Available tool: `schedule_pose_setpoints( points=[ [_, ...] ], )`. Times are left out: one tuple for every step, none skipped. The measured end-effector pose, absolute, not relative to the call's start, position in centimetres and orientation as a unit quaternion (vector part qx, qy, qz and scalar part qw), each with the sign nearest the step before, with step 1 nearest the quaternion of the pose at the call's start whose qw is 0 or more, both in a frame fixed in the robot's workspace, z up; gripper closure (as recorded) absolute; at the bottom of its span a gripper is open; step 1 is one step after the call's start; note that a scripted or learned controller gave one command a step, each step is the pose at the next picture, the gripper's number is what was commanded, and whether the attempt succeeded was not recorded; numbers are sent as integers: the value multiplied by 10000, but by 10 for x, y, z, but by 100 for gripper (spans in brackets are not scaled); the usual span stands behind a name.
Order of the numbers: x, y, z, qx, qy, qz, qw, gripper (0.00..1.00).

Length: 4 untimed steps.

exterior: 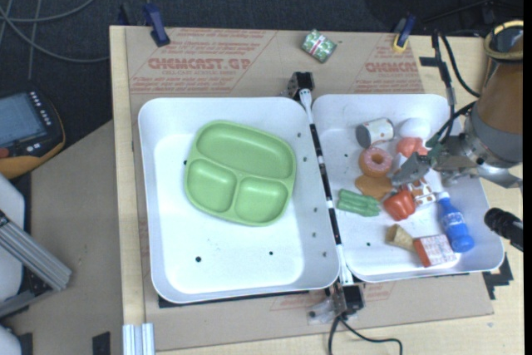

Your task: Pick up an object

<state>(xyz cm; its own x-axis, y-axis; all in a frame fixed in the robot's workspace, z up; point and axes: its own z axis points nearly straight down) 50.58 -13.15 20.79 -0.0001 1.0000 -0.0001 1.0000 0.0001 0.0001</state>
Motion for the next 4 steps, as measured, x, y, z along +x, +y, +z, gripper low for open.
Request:
schedule_pose_setpoints(
  points=[
    [523, -150, 104, 7071, 7070, 45, 120, 0],
    [495, -128, 98, 7078, 7058, 95, 288, 0],
    [498, -129, 112, 7082, 7052, 114, 333, 100],
    [526, -67, 185, 7065, 7077, 7, 1, 100]
  ],
)
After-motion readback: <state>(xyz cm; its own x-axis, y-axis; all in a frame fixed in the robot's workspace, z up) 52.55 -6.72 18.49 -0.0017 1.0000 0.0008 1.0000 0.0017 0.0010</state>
